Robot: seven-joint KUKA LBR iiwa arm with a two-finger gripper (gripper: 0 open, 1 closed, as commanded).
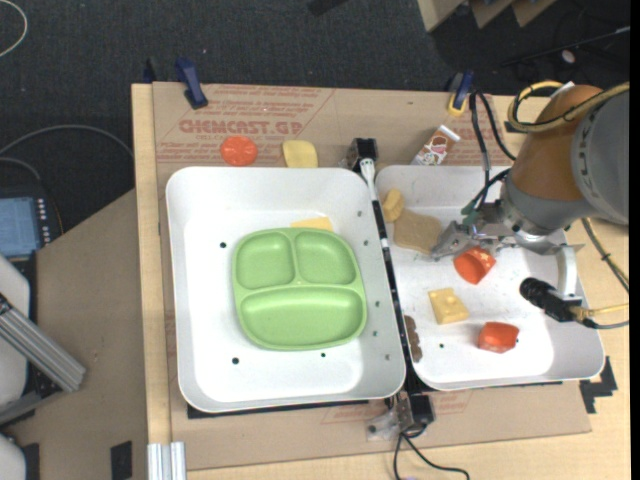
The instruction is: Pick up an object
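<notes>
**Pincer down in the right bin, over a red piece**

I see my gripper [470, 243] low in the right bin [570, 353], in the right-centre of the frame, with the grey arm and its orange band [550, 158] coming in from the upper right. A red-orange toy piece [474, 264] sits right at the fingertips, touching or just under them; I cannot tell from this slant whether the pincer is released or clenched, nor whether the piece is truly between the fingers.

Crowding that spot: a tan block [417, 232] lies just left of the fingers, with a small yellow piece [393, 204] above it near the bin's upper-left corner. A yellow cheese-like wedge [448, 305] lies below the gripper, and a second red piece [498, 337] sits toward the lower right. A black cylinder [545, 299] on the arm's cabling hangs at the right.

The left bin [200, 268] holds a green divided plate [298, 288] with a yellow piece [312, 224] touching its top edge. On the cardboard above the bins lie an orange round toy [238, 150], a yellow toy [299, 153] and a small packet [434, 147].
</notes>
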